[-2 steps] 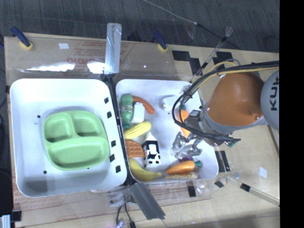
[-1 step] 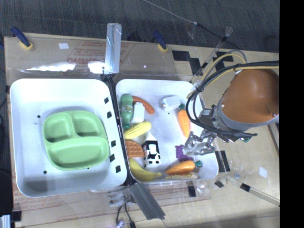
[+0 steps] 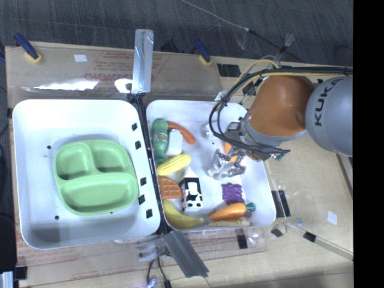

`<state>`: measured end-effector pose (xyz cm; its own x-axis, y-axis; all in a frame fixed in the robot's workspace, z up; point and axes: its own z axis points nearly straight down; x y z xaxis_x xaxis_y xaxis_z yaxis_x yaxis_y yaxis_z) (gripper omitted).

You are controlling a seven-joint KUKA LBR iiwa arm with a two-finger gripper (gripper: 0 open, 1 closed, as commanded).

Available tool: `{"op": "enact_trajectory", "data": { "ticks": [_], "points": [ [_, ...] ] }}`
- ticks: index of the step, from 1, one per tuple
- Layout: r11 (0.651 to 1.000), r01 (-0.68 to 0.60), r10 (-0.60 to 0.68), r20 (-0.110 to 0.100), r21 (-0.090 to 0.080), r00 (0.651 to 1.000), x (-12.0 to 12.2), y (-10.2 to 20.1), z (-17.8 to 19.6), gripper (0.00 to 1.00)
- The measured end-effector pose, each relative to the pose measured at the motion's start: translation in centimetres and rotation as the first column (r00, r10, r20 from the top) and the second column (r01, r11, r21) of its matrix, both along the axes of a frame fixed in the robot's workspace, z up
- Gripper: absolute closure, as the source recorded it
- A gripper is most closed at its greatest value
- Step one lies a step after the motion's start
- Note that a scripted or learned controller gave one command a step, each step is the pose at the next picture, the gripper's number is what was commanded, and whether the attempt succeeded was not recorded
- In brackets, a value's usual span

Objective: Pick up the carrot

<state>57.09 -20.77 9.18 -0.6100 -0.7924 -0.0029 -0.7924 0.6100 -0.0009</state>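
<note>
Carrot (image 3: pixel 228 211) by bin's near wall — jaws (image 3: pixel 227 168) (apparently unladen) above.

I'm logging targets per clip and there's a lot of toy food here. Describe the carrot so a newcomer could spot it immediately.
Look in the right white bin, the one crowded with toy food, and go to its near edge at the right corner. The carrot lies there on its side, just below the purple grapes and right of the banana. Its tapered orange body with a green stem end sets it apart.
</note>
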Motion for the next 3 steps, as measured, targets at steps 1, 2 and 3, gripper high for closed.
{"op": "enact_trajectory", "data": {
  "ticks": [1,2,3],
  "points": [
    [0.961,-0.276,0.276,0.001,0.001,0.961,-7.2,0.0,0.0,1.00],
    [0.961,-0.275,0.275,0.003,-0.001,0.961,-7.1,0.0,0.1,0.00],
    [0.995,-0.102,0.102,0.000,-0.001,0.995,-2.5,-0.1,0.1,0.00]
  ]
}}
